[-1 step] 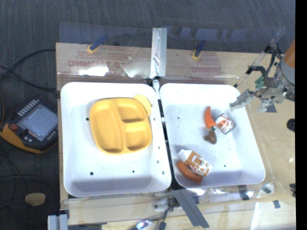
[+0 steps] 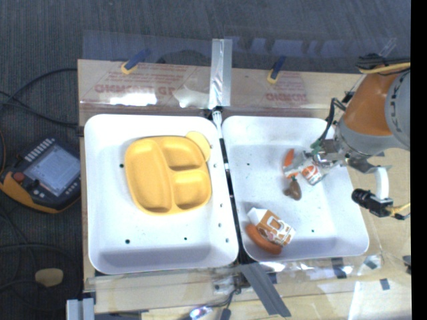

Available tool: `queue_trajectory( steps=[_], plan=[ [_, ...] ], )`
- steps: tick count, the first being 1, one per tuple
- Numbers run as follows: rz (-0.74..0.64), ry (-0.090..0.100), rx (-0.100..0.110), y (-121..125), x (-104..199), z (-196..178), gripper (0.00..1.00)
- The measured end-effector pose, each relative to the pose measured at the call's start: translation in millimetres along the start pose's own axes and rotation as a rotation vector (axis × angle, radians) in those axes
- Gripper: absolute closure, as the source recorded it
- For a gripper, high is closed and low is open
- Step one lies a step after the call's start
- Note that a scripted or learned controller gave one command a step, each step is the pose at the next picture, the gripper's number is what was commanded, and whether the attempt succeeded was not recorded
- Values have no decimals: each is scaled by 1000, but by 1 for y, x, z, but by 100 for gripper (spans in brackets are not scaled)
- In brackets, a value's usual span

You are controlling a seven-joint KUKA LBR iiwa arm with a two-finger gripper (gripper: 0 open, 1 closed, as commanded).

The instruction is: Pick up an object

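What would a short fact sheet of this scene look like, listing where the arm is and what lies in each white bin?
arm: grey with orange band, reaching in from the right over the right bin
gripper: low in the right bin, right next to a small orange and white packet
right bin, middle: the packet, a small brown lump and an orange-red piece
right bin, near edge: orange and white carton lying on an orange object
left bin: yellow divided tray
beside the bench, left: handheld control pad
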State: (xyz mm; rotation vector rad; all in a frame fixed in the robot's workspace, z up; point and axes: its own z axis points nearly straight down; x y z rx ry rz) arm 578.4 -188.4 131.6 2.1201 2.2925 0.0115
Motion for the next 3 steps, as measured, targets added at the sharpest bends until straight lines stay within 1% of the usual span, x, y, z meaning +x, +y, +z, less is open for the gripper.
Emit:
queue_trajectory(
  steps=[1,2,3],
  plan=[
    [88,5,4,0,-12,41,0],
    [89,4,3,1,-12,32,100],
    [150,6,19,-3,26,-95,100]
  ],
)
